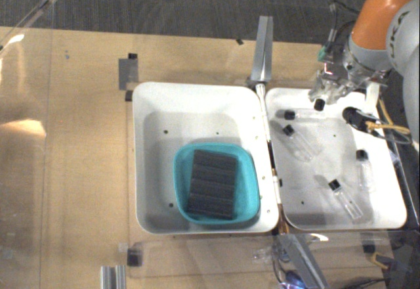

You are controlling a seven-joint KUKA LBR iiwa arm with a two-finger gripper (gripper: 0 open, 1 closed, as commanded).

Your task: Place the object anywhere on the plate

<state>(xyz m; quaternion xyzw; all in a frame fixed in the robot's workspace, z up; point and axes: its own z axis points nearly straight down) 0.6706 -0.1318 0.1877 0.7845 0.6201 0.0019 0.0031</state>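
Left bin [151, 117] sits at centre frame; inside it, lower down, the teal plate [248, 179] carries a dark ribbed block [212, 184]; right bin [387, 209] holds small clear vials with black caps, one at its lower middle [344, 198], another by its right wall [363, 169]; my gripper [319, 102] hovers over that bin's upper edge, a small black-capped vial between its fingers, it seems; clenched or loose, I cannot tell.

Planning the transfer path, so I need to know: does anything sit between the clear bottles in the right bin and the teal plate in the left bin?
Only the bins' adjoining rims separate the clear bottles from the teal plate. A dark ridged block already covers much of the plate's middle.
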